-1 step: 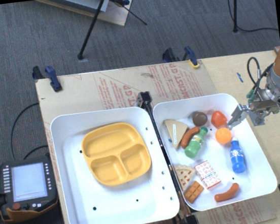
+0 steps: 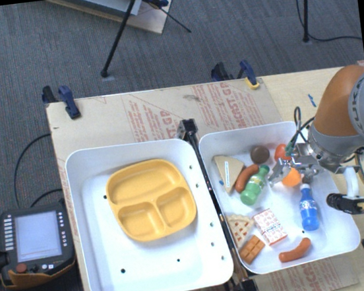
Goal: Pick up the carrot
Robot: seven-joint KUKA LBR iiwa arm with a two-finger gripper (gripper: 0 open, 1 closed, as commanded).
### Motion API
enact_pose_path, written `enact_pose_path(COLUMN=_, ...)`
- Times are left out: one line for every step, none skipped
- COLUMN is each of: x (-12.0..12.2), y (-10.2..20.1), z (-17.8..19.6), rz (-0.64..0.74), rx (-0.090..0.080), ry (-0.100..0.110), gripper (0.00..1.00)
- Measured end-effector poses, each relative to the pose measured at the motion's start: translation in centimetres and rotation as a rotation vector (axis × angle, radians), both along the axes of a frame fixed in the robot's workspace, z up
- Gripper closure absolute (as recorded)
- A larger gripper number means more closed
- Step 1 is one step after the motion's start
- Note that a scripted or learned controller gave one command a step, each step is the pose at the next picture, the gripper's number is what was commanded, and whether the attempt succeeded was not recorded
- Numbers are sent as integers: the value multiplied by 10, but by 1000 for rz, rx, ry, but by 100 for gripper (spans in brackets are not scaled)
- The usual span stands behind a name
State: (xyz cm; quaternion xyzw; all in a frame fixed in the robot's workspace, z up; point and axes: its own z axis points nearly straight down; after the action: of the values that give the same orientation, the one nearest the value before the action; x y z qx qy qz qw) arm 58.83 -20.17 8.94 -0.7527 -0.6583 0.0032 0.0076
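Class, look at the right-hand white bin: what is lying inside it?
Inside the right bin: green bottle, blue bottle, two sausages, waffle, red carton. The end effector covers part of an orange item.

Two bins sat side by side on the bench. The left bin held a tray. In the right bin, a bottle lay right of a box, a sausage nearer.

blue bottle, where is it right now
In the camera view the blue bottle lies in the right bin, near its right side, just below the pincer and above the sausage.
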Motion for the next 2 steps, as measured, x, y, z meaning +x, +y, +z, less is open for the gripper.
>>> enact_pose_path(x=5, y=-1, z=17, rz=2, rx=-3, ry=-13, gripper=100)
enact_pose_path(x=5, y=-1, z=26, rz=1, rx=1, ry=-12, gripper=100)
